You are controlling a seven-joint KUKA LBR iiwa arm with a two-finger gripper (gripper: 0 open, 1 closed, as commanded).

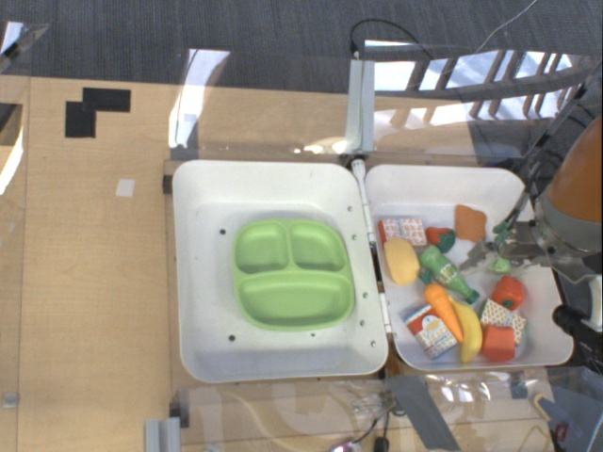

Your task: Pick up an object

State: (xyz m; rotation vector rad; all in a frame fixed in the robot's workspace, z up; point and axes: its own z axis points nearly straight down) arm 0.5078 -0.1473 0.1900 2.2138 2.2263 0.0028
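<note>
The bench (85, 281) carries two shallow white bins side by side. The left bin (203, 252) holds a green divided plate (292, 273) near its middle. The right bin (546, 347) is crowded with toy food. The grey arm (575, 201) with its orange band reaches over this bin's right edge, and its gripper (485, 255) hangs low above the middle of the bin with its two fingers spread apart and nothing between them. Just off the fingertips lies a green bottle (443, 269). A yellow lemon (402, 261) sits by the bin's left wall, a banana (467, 328) and a carrot (444, 311) lie toward the near edge, and a red pepper (508, 292) rests under the gripper's right side. An orange block (470, 222) sits toward the far edge.
</note>
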